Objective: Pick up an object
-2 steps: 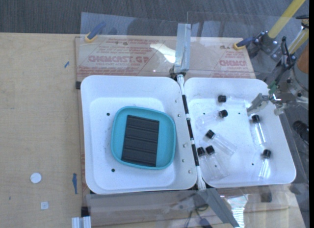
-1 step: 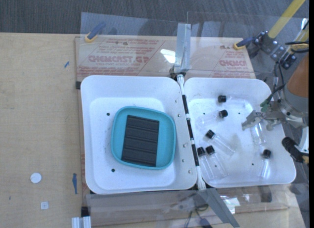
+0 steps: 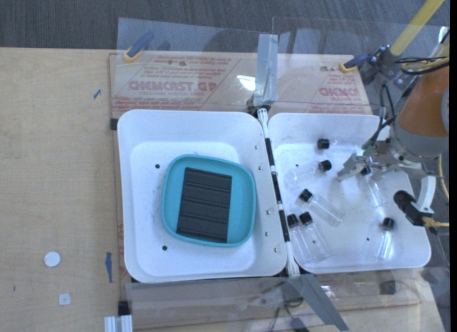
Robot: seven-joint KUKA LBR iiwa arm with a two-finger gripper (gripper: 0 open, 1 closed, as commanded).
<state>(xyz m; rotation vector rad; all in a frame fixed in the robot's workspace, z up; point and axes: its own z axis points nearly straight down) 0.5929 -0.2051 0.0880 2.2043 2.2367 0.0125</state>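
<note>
Light is bright, even and diffuse, apparently from overhead, with no hard shadows. The two white bins (image 3: 136, 202) are near overexposed, so the clear vials (image 3: 325, 213) at three o'clock almost vanish against the floor of the right one. A sharp glare spot sits on the clear sheet (image 3: 246, 83) at twelve o'clock. The blue tray (image 3: 171, 195) casts only a faint soft shadow. Focus is moderate; fine detail is soft and grainy throughout.

A robotics lab: wooden bench (image 3: 50, 180) bearing two white bins (image 3: 136, 180) behind clear shields (image 3: 193, 73).
</note>
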